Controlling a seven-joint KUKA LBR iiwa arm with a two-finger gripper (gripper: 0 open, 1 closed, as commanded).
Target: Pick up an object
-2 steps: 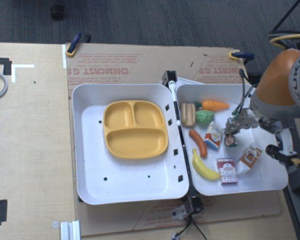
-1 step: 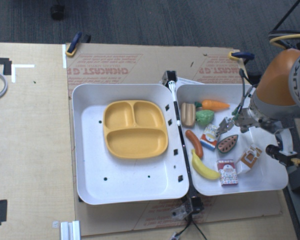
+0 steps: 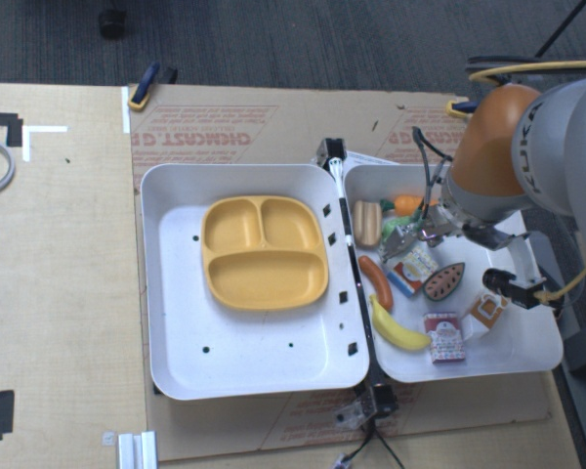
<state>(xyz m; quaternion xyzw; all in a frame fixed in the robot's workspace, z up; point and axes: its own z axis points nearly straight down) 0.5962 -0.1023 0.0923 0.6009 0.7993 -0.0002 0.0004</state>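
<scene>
Down in right bin, jaws perhaps touching green toy, spread unclear

A yellow divided plate lies in the left bin; a blue clamp grips the cardboard sheet.

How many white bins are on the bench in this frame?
2. The left bin holds a yellow plate; the right bin holds toy food, beside it. None seems hidden.

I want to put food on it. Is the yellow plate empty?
Empty. The yellow plate lies flat in the left bin, and all three of its sections show bare yellow.
</scene>
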